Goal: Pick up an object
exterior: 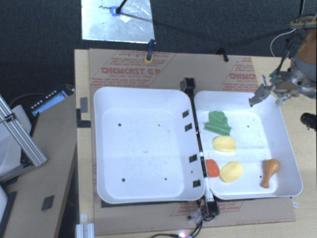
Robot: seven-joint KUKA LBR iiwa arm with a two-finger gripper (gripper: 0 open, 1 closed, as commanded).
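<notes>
In the camera view, the arm is cut off at the right edge. Its gripper hangs above the right bin's upper right rim, 2 fingers spread apart, nothing between them. Inside that bin, all near its left wall, lie a green piece, 2 yellow pieces and a red piece; a drumstick lies apart near the lower right corner. The left bin sits beside it.

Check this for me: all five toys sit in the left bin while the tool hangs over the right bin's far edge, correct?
Not quite. The camera view shows the five toys in the right bin, not the left; the tool does hang over that bin's far edge.
</notes>
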